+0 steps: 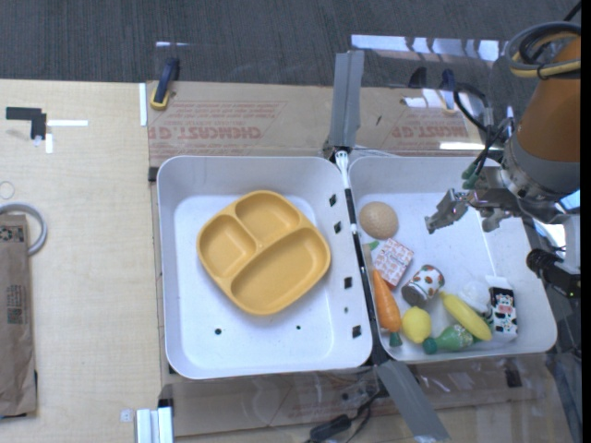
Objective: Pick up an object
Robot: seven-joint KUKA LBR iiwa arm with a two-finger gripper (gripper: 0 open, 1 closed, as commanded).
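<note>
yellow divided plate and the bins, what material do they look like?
Yellow divided plate: probably moulded plastic, matte, with an even colour and soft rounded ridges. Left bin and right bin: likely thin white plastic, slightly glossy, with rounded corners; coated metal can't be excluded.

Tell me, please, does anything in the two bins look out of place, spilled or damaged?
Nothing looks spilled or broken. The yellow divided plate lies flat but turned askew in the left bin. The toy foods crowd the near corner of the right bin; the small can lies on its side.
</note>
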